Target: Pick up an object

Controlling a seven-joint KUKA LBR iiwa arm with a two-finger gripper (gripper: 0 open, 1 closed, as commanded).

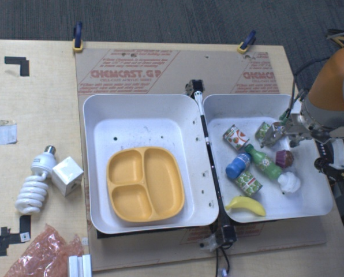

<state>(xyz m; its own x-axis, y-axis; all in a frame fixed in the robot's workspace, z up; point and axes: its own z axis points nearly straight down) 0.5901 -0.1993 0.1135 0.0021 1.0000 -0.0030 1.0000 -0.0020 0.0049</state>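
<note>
While the gripper [281, 133] is hung low over the right bin [310, 206], a green packet [266, 133] is touched. Whether the jaws are open cannot be told. Nothing is seen held yet.

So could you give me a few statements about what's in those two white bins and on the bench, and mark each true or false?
1. The yellow three-compartment plastic plate lies in the left white bin. True.
2. The yellow banana lies in the left bin. False: it lies near the front of the right white bin.
3. The white spiral light bulb lies on the bench, outside both bins. True.
4. The green plastic bottle stands upright. False: it lies on its side.
5. The robot's gripper hovers over the left bin. False: it is at the right bin.
</note>
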